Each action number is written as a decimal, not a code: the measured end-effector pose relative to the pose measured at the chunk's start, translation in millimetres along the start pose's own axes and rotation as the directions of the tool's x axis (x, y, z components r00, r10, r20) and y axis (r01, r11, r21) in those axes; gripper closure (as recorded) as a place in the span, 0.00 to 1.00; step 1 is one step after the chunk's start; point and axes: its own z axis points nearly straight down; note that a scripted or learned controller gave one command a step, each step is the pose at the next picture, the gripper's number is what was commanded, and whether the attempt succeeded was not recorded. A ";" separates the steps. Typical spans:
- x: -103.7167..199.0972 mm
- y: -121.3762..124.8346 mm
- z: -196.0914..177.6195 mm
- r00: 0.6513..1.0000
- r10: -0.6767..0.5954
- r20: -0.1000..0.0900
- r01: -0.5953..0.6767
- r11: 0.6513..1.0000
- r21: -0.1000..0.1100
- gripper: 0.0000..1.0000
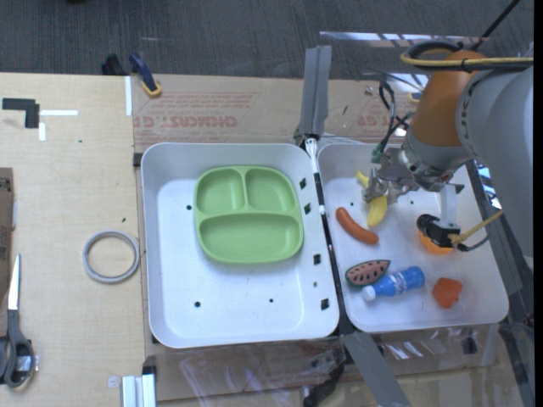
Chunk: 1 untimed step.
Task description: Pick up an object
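Banana (377, 211) is lying in the right bin (475, 312), beyond the bottle (396, 283) and sausage (357, 225); I'm seeing the gripper (382, 186) hovering right over it, though I can't tell its jaw opening. I'm worrying it's slipping off the curved peel.

One fixed camera looks down at a slant from above the bench (68, 185), far enough back to take in both white bins (170, 312) side by side. The arm (484, 100) enters from the right edge.
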 end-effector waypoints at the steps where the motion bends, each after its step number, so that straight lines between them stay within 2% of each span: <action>1: 46.7 21.1 -94.0 0.989 0.149 0.001 -0.149 0.989 -0.003 1.00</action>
